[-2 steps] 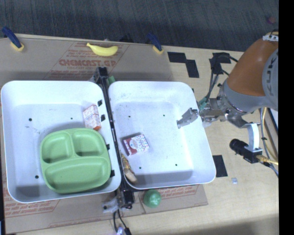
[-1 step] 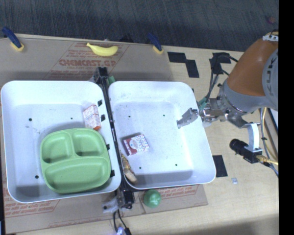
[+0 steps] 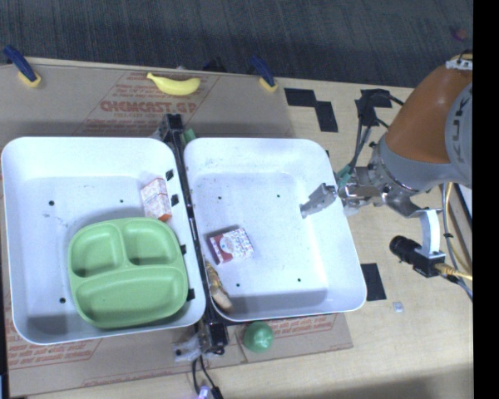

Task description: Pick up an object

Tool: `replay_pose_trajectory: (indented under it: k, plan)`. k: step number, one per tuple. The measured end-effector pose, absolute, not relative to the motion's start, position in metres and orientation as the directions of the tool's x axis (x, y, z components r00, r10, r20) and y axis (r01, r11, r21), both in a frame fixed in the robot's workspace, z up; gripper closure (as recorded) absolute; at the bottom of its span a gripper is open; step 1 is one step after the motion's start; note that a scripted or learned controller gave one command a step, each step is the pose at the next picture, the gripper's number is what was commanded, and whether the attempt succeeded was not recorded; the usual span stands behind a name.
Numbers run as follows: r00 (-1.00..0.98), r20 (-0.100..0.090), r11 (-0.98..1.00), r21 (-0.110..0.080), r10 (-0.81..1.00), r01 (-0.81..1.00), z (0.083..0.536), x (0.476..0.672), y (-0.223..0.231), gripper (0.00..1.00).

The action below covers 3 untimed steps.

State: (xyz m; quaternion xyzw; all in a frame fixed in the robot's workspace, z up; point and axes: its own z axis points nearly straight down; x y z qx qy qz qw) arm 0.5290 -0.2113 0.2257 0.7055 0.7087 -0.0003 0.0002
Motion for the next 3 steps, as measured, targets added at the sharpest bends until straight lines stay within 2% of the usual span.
replay_pose_trajectory:
  k: [3]
  plan:
    - [-0.004, -0.001, 0.004, 0.000, 1.000, 1.000, 0.2257, 0.5289, -0.2113, 0.00]
